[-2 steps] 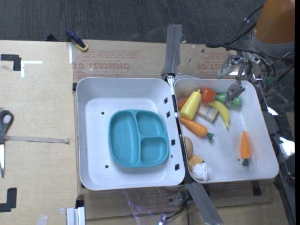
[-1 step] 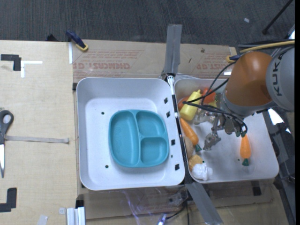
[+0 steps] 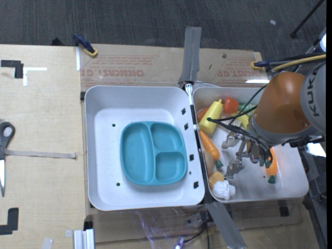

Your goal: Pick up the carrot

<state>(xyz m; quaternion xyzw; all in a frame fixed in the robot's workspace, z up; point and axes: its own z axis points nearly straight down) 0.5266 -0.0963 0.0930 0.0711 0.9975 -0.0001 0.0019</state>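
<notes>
- We see the long orange carrot (image 3: 209,144) lying in the white bin on the right (image 3: 290,188), close to its left wall. It looks smooth and pointy.
- Our metal end effector (image 3: 234,166) hangs just right of the carrot. Nothing sits between its fingers. We cannot tell if they are spread or closed.
- We think the pick is not done yet.
- The shiny blue plastic tray with three parts (image 3: 154,153) sits in the left bin (image 3: 98,154).

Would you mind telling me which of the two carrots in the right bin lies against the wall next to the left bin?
The longer carrot, lying aslant along that dividing wall, left of the pincer. The other carrot lies on the pincer's right side, partly under the arm.
</notes>
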